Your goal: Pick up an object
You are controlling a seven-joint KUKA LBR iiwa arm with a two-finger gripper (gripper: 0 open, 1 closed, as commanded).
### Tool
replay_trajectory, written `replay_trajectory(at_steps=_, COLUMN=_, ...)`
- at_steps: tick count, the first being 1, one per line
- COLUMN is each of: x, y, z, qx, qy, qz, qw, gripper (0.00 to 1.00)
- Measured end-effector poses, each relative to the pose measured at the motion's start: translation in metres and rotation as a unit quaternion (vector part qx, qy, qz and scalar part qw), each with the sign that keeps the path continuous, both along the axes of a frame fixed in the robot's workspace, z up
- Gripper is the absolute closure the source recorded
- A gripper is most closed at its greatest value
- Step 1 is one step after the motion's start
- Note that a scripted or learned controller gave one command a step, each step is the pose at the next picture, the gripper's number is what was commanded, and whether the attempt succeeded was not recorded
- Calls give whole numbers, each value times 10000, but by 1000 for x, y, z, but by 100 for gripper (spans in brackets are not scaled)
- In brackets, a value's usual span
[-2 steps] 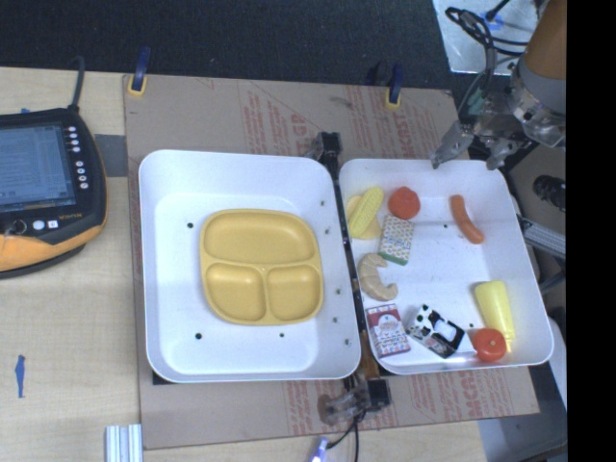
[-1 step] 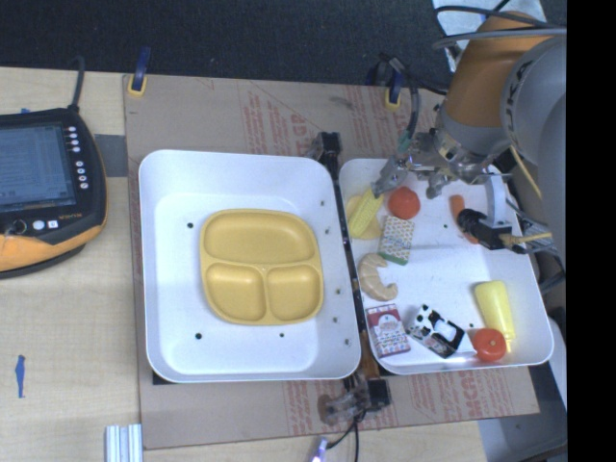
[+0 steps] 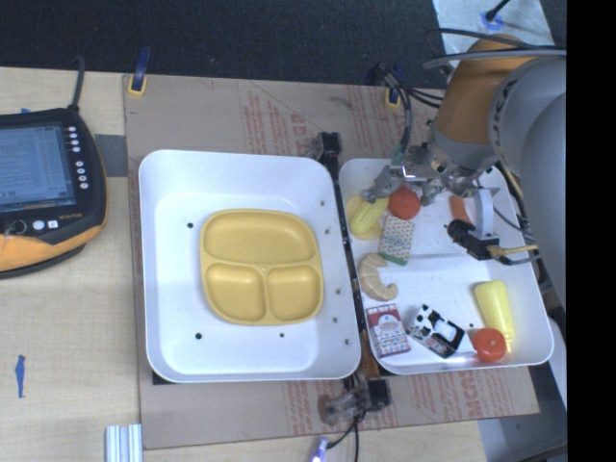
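My arm (image 3: 525,94) comes in from the right, its orange band (image 3: 472,99) sitting just above the wrist. Below that, the gripper (image 3: 409,183) hangs low, pointing downward and leftward.

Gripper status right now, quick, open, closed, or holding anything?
Gripper: low over the far end of the right bin, above a red tomato; whether it grips anything cannot be told.
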State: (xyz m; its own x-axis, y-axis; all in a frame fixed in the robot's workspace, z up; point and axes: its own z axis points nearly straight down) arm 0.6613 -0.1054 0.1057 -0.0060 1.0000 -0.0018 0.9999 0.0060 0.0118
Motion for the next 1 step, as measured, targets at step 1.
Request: replay_trajectory(at_steps=1, x=-4, y=-1, z=4, qx=0, qy=70, qz=5, qw=10000, gripper=100)
